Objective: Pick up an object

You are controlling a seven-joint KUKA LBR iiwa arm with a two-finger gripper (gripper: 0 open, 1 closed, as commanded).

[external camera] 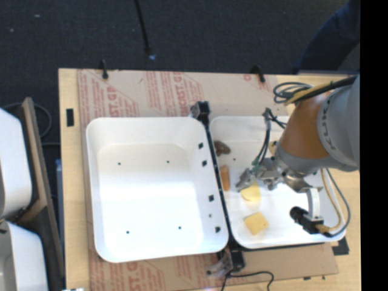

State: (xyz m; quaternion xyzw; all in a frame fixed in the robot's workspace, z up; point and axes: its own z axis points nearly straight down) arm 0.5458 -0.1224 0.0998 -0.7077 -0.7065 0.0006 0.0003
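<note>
While the grey arm (315, 132) with its orange band leans in from the right, its hand (259, 179) hangs low over the right bin (242, 126), just above a pale yellow chunk (250, 194) that sits near the bin's middle. That chunk looks soft-edged and a bit lumpy, lighter than its neighbour, and the hand's metal parts cover its upper edge; I cannot tell from this angle how far the hand is spread or whether it has hold of anything. Just below lies a deeper yellow block (256, 224), squarish and turned at a slant, apart from the first piece. Against the bin's left wall rests a narrow orange strip (225, 178), standing lengthwise along the divider, and above it a small brown lump (220, 147). Cables loop off the arm toward the bin's right rim, where a black fitting (301, 217) sits near the lower corner. The left bin (97, 162) lies beside it on the counter (70, 180), atop printed cardboard (139, 93).
</note>
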